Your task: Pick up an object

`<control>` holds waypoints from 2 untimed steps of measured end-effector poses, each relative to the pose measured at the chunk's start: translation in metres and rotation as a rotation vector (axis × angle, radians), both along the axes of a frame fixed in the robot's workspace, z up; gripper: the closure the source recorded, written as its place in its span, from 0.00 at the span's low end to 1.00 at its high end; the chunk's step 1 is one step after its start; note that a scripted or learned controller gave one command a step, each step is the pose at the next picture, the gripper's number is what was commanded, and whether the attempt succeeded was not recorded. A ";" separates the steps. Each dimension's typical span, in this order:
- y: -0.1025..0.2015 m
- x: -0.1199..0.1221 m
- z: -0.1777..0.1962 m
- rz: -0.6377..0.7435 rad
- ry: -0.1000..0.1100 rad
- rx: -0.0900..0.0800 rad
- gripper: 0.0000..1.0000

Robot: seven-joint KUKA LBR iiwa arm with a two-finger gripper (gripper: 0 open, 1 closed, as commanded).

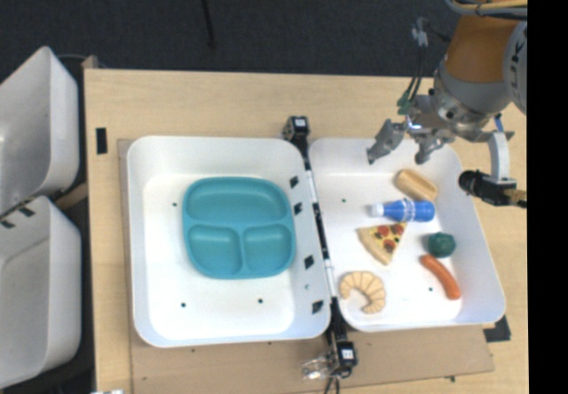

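Observation:
My gripper (406, 145) hangs open over the far end of the right bin (346, 172), with nothing between its two grey fingers. Just below it lies a tan bread roll (415, 184). Further toward the front are a blue and white bottle (404, 210), a pizza slice (382, 241), a dark green round piece (440, 244), an orange-red sausage (441, 277) and a croissant (364, 290).
The left bin (151, 206) holds a teal divided plate (239, 225). A black clip strip (311, 224) runs between the two bins. White box shapes (31, 206) stand off the bench's left edge.

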State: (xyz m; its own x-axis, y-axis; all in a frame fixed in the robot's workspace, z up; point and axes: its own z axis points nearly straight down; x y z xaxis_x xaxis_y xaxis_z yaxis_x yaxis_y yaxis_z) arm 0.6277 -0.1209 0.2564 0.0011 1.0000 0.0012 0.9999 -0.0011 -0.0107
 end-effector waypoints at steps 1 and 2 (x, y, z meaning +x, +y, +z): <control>0.000 0.002 0.007 0.003 -0.011 -0.001 0.00; -0.001 0.001 -0.056 -0.001 -0.007 -0.003 0.00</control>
